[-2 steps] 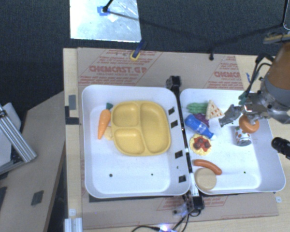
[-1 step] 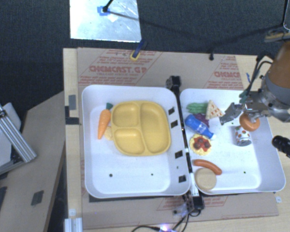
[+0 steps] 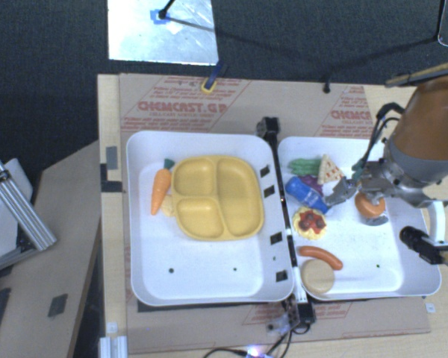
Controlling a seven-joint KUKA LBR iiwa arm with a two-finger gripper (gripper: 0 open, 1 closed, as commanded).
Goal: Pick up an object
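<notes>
Hovers in the right bin (image 3: 414, 274), gripper (image 3: 356, 190) with grip state impossible to tell, between blue bottle (image 3: 307, 195) on the left and orange piece (image 3: 372, 207) just right. Best centred over one target, clear of pizza slice (image 3: 329, 170), before descending straight.

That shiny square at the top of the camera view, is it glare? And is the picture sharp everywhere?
In the camera view, the shiny square behind the bench reflects light brightly, so yes, glare; the two white bins look evenly lit with soft shadows; the yellow plate and carrot are fairly sharp, while the arm and hand look softer, slightly blurred.
</notes>
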